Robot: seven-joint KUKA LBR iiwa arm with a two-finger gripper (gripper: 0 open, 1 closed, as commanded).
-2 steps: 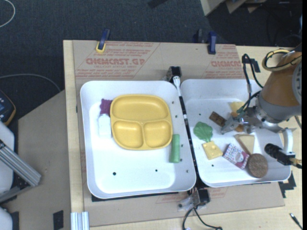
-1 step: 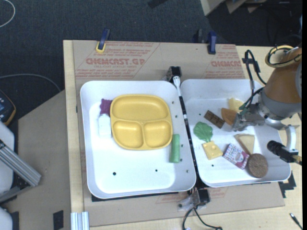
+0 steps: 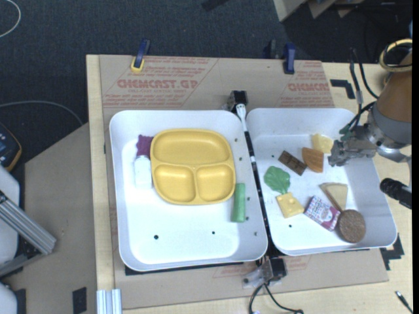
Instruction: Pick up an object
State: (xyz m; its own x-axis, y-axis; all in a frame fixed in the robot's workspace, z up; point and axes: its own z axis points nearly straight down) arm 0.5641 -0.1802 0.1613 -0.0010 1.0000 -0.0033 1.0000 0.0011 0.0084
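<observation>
My gripper [image 3: 340, 154] hangs over the right bin [image 3: 294, 120] near its right wall, with the orange-banded wrist behind it. Just left of it lie a pale yellow block [image 3: 321, 142] and an orange-brown wedge [image 3: 313, 159]. Further left rest a brown bar [image 3: 292, 163] and a green leafy piece [image 3: 277, 178]. Nearer the front are a yellow cheese cube [image 3: 289, 205], a cream wedge [image 3: 335, 193], a pink packet [image 3: 321, 212] and a round brown cookie [image 3: 351, 226]. I see nothing held.
The left bin [image 3: 177, 250] holds a yellow divided plate [image 3: 193, 165], a white bottle with a purple cap [image 3: 142, 162] and a green stick [image 3: 239, 203]. Clamps and cables sit along the bench's back edge and front edge.
</observation>
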